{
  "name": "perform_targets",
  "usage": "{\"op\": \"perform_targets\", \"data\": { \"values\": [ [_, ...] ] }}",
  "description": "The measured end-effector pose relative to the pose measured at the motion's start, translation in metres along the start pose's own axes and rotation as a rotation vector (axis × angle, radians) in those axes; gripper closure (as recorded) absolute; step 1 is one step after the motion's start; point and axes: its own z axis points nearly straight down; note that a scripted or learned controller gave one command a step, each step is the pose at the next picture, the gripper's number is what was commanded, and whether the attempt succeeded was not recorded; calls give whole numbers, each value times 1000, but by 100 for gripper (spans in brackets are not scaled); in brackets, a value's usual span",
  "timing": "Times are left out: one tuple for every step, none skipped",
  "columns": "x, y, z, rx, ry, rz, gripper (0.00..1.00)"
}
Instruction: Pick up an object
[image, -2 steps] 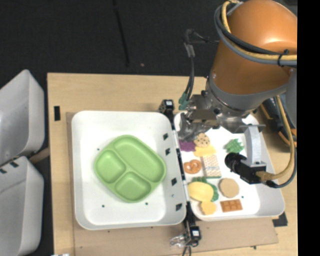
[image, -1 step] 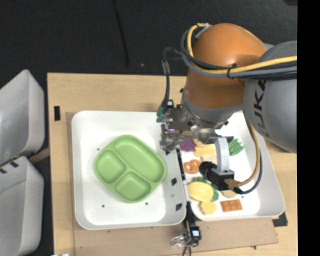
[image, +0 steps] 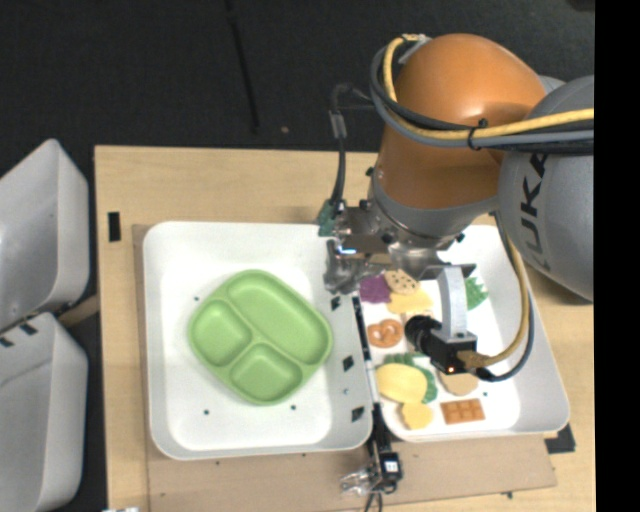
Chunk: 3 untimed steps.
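Overhead, claw (image: 398, 268) low above toys crowding the right bin's (image: 540, 400) left wall, finger state unclear.

A pale wooden bench (image: 120, 330) stands on a dark floor (image: 150, 70). Two white padded seats (image: 35, 300) sit at its left edge, one behind the other, lit evenly from above

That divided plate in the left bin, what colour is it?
Light green divided plate, plain to see in the camera view.
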Motion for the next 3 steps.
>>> {"op": "perform_targets", "data": {
  "values": [
    [-9, -24, 164, 19, -4, 10, 100],
    [-9, -19, 145, 1, 0, 13, 100],
    [3, -18, -90, -20, 6, 4, 100]
  ]
}}
